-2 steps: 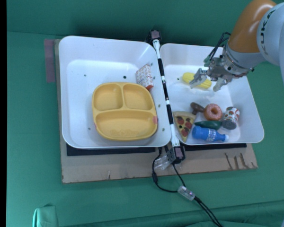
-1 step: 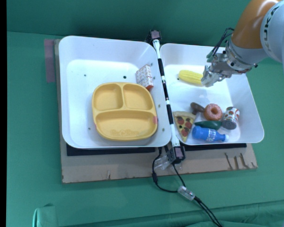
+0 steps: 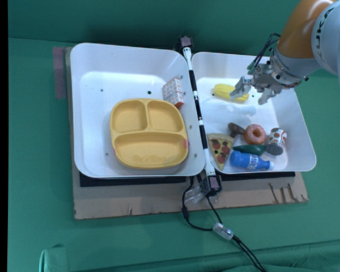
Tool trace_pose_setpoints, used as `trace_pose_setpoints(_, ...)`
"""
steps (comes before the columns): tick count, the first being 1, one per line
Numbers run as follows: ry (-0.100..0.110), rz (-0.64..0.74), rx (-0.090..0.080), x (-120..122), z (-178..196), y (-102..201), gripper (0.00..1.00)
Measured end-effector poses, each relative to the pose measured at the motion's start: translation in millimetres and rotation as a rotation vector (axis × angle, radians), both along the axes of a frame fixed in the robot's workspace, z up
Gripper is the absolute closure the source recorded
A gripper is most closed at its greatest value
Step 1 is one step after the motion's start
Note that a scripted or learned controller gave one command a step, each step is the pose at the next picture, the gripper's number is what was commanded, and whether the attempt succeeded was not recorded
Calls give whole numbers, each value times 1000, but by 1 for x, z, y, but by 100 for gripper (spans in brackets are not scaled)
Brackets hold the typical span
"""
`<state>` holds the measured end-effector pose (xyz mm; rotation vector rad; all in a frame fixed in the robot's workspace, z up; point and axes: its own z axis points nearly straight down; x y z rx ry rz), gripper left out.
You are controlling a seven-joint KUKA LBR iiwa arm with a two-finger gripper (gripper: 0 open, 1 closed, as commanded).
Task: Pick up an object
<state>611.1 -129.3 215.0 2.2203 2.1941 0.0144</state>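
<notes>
- The two-finger pincer [image 3: 253, 90] hangs over the right white bin [image 3: 304, 143], its fingers spread apart with nothing between them.
- The small yellow plastic toy corn cob [image 3: 229, 90] lies just beside the pincer's left-hand fingertip, on the side toward the left bin [image 3: 90, 78].
- The cob looks light, stiff and smooth-skinned, so probably slippery; gripping across its short middle seems safest.
- Below the pincer lie a glazed toy doughnut [image 3: 254, 134], a printed little can [image 3: 276, 140] and a blue toy bottle [image 3: 249, 161].
- The can and bottle labels are too small to read.
</notes>
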Motion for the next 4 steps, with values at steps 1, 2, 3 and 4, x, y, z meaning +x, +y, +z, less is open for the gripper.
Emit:
trace_pose_setpoints(1, -13, -5, -4, 2, 16, -2, 100)
trace_pose_setpoints(2, -13, -5, -4, 2, 16, -2, 0)
trace_pose_setpoints(3, 25, 10, 3, 90, -26, 10, 0)
trace_pose_setpoints(4, 26, 4, -9, 89, -28, 24, 0)
